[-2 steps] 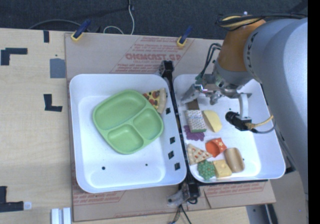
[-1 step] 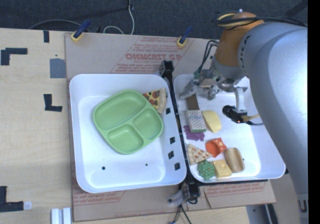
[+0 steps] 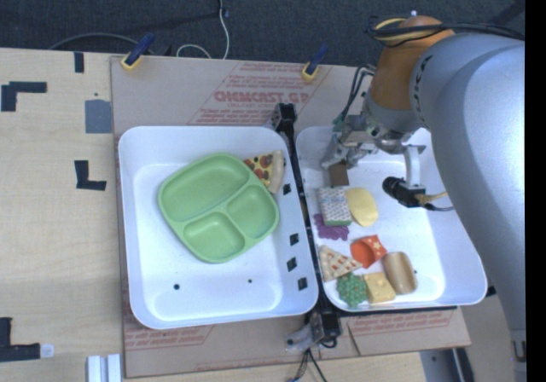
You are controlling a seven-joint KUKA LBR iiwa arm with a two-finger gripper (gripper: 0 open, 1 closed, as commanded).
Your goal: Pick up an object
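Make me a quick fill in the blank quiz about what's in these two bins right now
1. The divided plate in the left bin is ____ in colour.
2. The pizza slice lies in the ____ bin.
3. The plate has ____ compartments.
4. The gripper hangs over the ____ bin.

Missing words: green; left; three; right

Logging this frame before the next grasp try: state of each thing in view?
Gripper: low in the right bin, fingers unclear.
Green plate: flat in the left bin.
Pizza slice: lying at the plate's edge.
Toy foods: loose heap in the right bin.
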